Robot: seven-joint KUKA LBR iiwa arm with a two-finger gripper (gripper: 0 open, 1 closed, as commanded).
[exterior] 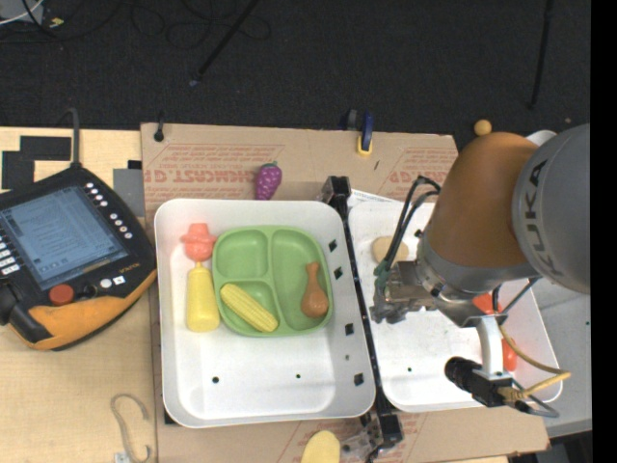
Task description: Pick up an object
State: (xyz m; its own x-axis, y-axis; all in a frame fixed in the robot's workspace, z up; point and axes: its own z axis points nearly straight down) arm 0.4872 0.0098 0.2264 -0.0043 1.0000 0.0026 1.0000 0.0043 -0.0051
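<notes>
I see the arm [501, 210] reaching in from the right, its grey body lettered "KUKA" along the edge, the orange band bulking over the right bin [424, 394]. The claw [390, 302] hangs low over the left part of that bin, just beside the divider between the two bins; from this angle I cannot tell how it stands or whether anything is in it. A pale rounded object [385, 249] lies in the right bin just behind the claw, partly hidden by cables, and a red-orange item [508, 353] shows near the arm's lower side, too covered for me to name.

In the left bin [251, 394] sits a green divided plate [270, 283]. A yellow toy corn cob [249, 308] lies in its lower left compartment, and a brown toy drumstick [313, 292] lies in the right compartment. Beside the plate's left edge stands a yellow bottle-shaped toy [201, 297], with a pink-red toy [197, 242] touching its top.

Behind the bins lies cardboard [212, 167] printed with red writing, upside down to me and not fully legible. A purple toy grape bunch [267, 180] rests on it. A teach pendant [67, 249] with an orange rim sits on the table [58, 394] at left. A yellow rounded object [321, 447] lies at the front edge.
</notes>
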